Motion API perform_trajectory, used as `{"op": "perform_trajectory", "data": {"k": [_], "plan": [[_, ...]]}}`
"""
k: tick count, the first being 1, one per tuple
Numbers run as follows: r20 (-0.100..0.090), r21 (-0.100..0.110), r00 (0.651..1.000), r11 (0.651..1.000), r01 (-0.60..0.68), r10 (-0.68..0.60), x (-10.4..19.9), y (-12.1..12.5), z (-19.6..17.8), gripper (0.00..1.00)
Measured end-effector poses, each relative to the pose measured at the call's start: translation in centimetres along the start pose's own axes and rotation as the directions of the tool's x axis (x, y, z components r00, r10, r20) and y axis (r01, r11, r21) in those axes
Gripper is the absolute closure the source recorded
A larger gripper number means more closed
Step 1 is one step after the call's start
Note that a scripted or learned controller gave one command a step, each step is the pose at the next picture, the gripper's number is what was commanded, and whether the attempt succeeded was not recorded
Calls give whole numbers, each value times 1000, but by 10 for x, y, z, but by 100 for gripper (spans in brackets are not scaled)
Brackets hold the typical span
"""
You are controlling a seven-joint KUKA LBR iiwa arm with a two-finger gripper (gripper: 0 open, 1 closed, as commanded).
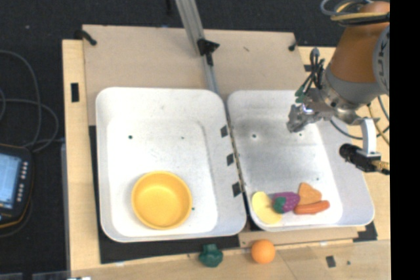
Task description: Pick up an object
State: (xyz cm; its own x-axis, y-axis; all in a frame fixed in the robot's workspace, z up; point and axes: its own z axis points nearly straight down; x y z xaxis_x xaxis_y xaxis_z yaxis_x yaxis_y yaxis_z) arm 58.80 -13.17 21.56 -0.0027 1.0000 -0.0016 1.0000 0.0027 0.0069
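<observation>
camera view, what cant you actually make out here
- Tool fingers: too small and blurred in the camera view to tell whether they are open or shut.
- Pile at the near edge of the right bin: the purple piece overlaps the yellow piece and orange pieces, hiding their full shapes.
- Green thing on the bench in front: too small to identify.

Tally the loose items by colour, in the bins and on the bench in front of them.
Yellow: 2, bowl, pale yellow piece
Orange: 3, wedge, carrot-like piece, ball
Purple: 1, purple piece
Green: 1, green item
Total: 7
</observation>
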Motion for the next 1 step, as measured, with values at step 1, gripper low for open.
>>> {"op": "perform_trajectory", "data": {"k": [1], "plan": [[-3,5,1000,1000,3,-3,45,-4,2,100]]}}
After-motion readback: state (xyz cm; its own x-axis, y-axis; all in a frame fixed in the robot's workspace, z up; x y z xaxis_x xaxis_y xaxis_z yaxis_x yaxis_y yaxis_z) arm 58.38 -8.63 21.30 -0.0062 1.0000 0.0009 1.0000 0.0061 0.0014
